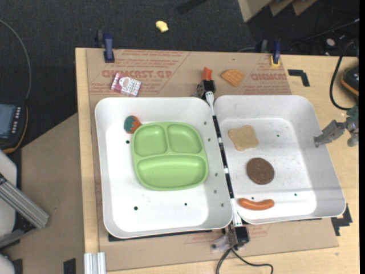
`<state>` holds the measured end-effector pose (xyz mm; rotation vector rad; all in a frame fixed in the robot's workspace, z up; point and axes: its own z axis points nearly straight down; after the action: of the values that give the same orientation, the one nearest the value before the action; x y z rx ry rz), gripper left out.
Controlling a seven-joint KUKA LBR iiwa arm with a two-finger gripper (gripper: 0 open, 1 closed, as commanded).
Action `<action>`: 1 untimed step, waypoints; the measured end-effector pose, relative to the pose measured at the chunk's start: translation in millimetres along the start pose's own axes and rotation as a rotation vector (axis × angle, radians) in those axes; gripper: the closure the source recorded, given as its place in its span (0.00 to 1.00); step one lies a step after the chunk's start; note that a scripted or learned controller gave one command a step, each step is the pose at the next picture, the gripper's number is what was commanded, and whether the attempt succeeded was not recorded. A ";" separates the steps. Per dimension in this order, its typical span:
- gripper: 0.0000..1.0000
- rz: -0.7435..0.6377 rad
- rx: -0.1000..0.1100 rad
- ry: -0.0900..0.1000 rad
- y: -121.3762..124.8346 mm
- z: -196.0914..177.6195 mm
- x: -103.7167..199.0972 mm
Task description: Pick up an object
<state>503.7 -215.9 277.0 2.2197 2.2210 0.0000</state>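
Across the desk's right bin (302, 110), camera view: tan bread slice (243, 137), brown patty (260, 170) and sausage (255, 204) lying loose, none lifted, pick not yet begun; pincer (333, 131) at the bin's right rim, opening indiscernible, nothing seen in it; left bin (114, 198) bears green divided plate (169, 155).

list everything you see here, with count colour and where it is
bins: 2, white, side by side on the bench
divided plate: 1, green, in the left bin
small toy: 1, red and teal, left bin, touching the plate's far left corner
bread slice: 1, tan, right bin
round patty: 1, brown, right bin, nearer than the bread
sausage: 1, orange-red, right bin's near edge
waffle piece: 1, orange, on the bench behind the bins
packet: 1, pink and white, bench's far left
gripper: 1, grey, over the right bin's right rim
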 end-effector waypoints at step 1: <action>0.00 -0.002 0.013 0.008 -27.0 111.9 52.5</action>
<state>476.8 -163.5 165.0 2.2276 2.2340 -0.0060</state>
